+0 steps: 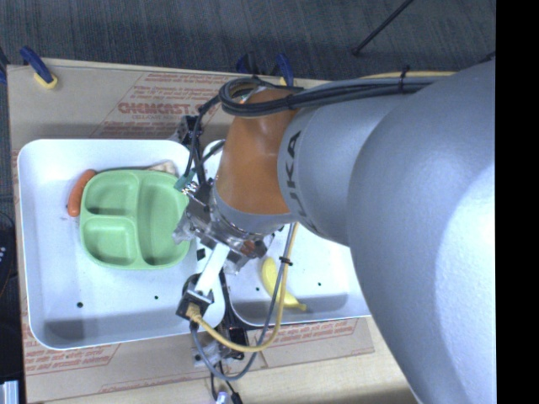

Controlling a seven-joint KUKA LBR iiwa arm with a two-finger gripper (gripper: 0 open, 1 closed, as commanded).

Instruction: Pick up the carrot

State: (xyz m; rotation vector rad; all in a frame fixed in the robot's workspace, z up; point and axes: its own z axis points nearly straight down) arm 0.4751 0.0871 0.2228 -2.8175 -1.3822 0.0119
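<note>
- The carrot (77,194) lies in the left bin (50,310), at centre left of the frame. It rests against the left rim of the green tray (126,217).
- Only an orange sliver of the carrot shows. The tray appears to overlap it, so the exposed grasp area is judged small.
- The tray occupies the upper middle of the left bin. This leaves the carrot confined between the tray rim and the bin wall.
- The arm (337,183) reaches in from the right of the frame. Its orange band sits over the divide between the two bins.
- The gripper (217,241) points down near the right edge of the tray, well apart from the carrot. The wrist body covers it, so whether it is open or closed cannot be told.
- Nothing is seen held; the pick is judged not yet done.
- A banana (282,286) lies in the right bin (333,276), lower centre, just beside the gripper. It is not the target.
- The next move is judged to call for travel toward frame left, across the tray, then a descent beside the bin wall.
</note>
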